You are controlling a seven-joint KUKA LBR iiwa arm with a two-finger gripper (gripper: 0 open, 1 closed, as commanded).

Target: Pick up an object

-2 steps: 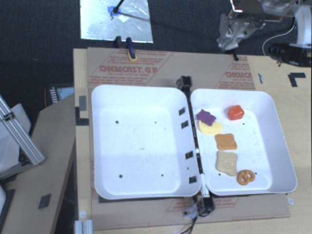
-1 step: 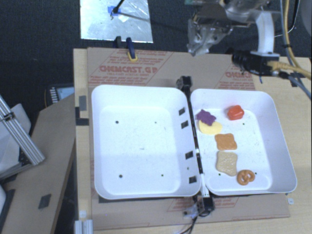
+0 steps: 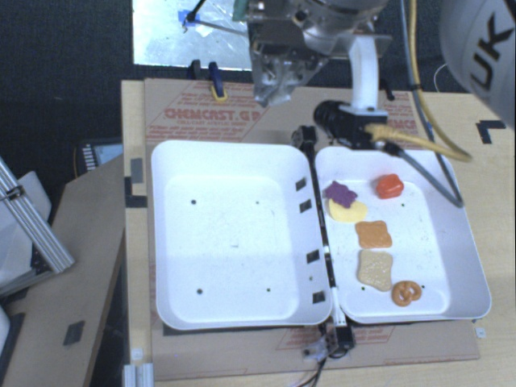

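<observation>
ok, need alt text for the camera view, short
A robot arm's gripper hangs above the back edge of two white bins side by side on a bench. The right bin holds small toy foods: a purple piece, yellow piece, red piece, orange waffle, tan bread slice and pretzel.

End effector (image 3: 274, 75) high above the counter (image 3: 201, 107) behind both bins; right bin (image 3: 463, 256) holding purple piece (image 3: 341, 192), yellow piece (image 3: 348, 211), red piece (image 3: 389, 185), orange square (image 3: 373, 234), tan slice (image 3: 375, 269), pretzel (image 3: 406, 293).
</observation>
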